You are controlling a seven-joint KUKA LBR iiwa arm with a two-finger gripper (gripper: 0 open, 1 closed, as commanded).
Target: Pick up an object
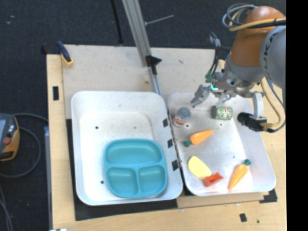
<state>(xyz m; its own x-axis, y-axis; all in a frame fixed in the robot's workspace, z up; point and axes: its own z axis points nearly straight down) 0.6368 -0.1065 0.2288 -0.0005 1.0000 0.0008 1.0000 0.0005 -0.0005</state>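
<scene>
My gripper (212, 98) hangs over the far end of the right bin (262, 150), its two fingers spread apart and nothing between them, so it is open. One finger (198, 97) points left toward a small grey jar with a red base (182, 116). A green can (222, 112) lies on its side just in front of the other finger. Further forward lie an orange carrot (201, 137), a yellow lemon-like piece (198, 167), a small red piece (212, 179) and a second carrot (238, 175).
The left bin (91, 109) holds a teal divided tray (136, 168) at its front. A metal post (139, 32) rises behind the bins, with a thin rod running down between them. A black cable fitting (250, 121) sits by the right bin's right rim.
</scene>
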